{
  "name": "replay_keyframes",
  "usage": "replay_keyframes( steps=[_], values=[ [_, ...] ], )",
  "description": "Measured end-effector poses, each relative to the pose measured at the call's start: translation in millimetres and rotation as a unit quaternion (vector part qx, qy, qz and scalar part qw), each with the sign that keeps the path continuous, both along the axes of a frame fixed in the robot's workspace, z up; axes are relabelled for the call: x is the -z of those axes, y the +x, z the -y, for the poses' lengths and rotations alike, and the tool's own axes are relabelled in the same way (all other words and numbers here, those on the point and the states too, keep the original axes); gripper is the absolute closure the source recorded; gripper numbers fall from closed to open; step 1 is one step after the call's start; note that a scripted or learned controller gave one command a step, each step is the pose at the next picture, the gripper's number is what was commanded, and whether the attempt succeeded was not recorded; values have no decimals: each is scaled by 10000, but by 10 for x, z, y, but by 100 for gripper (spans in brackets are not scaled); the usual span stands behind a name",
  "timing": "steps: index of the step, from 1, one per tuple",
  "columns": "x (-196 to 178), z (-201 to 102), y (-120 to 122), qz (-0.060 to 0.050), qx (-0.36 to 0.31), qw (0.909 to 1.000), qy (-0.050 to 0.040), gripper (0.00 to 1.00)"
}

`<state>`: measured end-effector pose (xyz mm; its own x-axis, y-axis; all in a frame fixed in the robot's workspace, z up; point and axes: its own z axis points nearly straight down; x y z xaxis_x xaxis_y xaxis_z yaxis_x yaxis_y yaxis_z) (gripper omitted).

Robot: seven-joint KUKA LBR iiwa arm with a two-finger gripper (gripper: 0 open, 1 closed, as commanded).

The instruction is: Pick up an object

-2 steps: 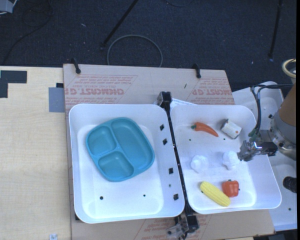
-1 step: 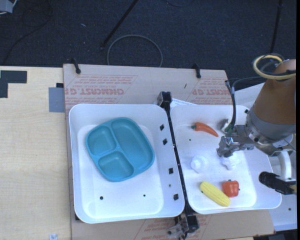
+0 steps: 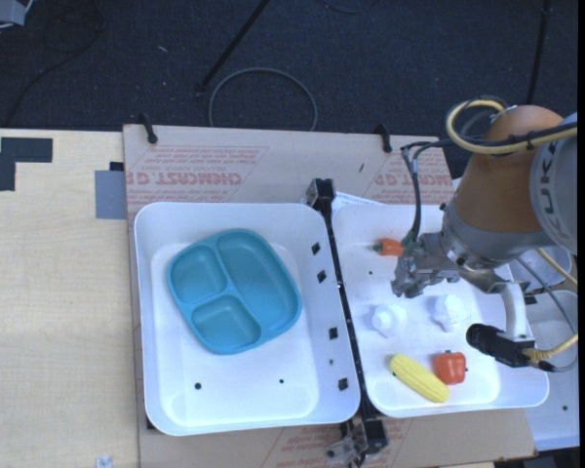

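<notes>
Gripper (image 3: 407,283) hangs low over the right bin (image 3: 526,390), right of centre frame, apparently positioned to descend on a small white lump (image 3: 383,317) just below it; whether it is apart or together cannot be told. Lower right lie a ridged yellow corn cob (image 3: 418,377) and glossy red pepper (image 3: 450,367). A smooth blue divided plate (image 3: 234,290) occupies the left bin (image 3: 166,398).

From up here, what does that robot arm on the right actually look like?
The arm is bulky and rounded, grey, with a wide orange band above the wrist. A yellow cable loops over its top, and thin black wires hang beside it. Its gripper is a small dark grey metal block.
</notes>
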<state>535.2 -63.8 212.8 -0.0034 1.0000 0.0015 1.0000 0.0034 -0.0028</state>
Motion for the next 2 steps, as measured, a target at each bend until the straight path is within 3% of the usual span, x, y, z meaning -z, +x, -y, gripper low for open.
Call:
replay_keyframes(
  steps=[2],
  values=[
    [-145,-931,465,8,-5,10000,3,100]
  ],
)
